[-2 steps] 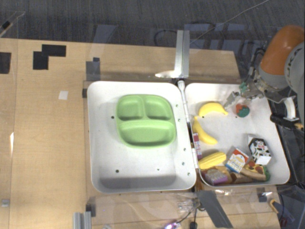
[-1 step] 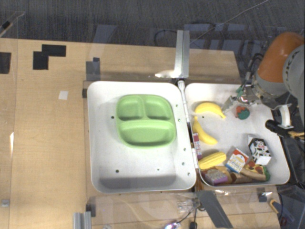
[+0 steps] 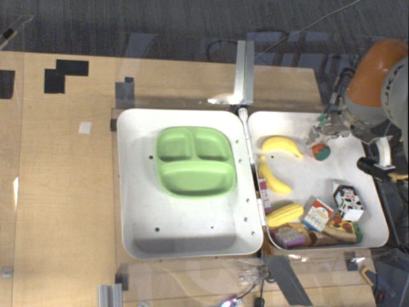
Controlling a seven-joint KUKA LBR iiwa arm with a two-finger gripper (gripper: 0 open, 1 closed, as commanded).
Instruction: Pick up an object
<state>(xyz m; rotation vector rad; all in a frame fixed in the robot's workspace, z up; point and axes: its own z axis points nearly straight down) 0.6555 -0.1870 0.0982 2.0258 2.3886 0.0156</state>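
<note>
The metal two-finger gripper (image 3: 324, 132) hangs over the right white bin's (image 3: 377, 200) far right corner; whether it grips anything, I cannot tell. A small red-and-green toy (image 3: 320, 151) lies just beneath. Two yellow bananas (image 3: 282, 146) hug the left edge; open floor lies mid-bin. The green divided plate (image 3: 194, 160) sits centred in the left bin (image 3: 137, 190).
</note>
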